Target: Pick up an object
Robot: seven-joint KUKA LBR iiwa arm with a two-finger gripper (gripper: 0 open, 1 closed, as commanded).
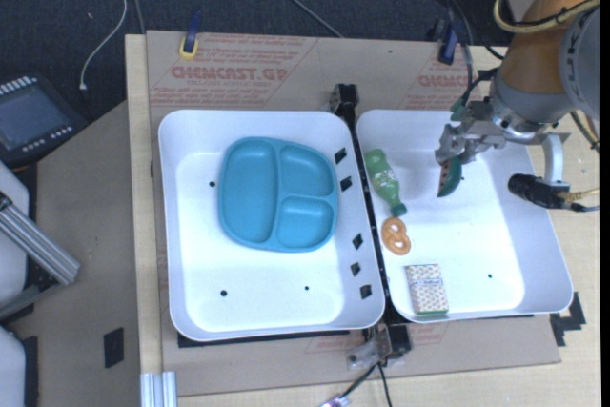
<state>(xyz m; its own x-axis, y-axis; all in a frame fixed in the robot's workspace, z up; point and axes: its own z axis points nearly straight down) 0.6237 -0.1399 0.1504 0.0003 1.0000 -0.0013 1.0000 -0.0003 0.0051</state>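
Observation:
My gripper (456, 155) hangs over the upper middle of the right bin (534, 281), reaching in from the right. A small dark green object (450, 178) with a red spot sticks out below the fingers, which are shut on it; it appears lifted just above the bin floor. A light green bottle (383, 178) lies by the bin's left wall, to the left of the gripper. Below the bottle rests an orange pretzel-shaped piece (396, 236). A small patterned box (426, 288) sits near the front edge.
The left bin (191, 281) holds a blue divided plate (278, 193). A black divider with clips (355, 205) runs between the bins. A black cable connector (536, 190) juts in at the right bin's right side.

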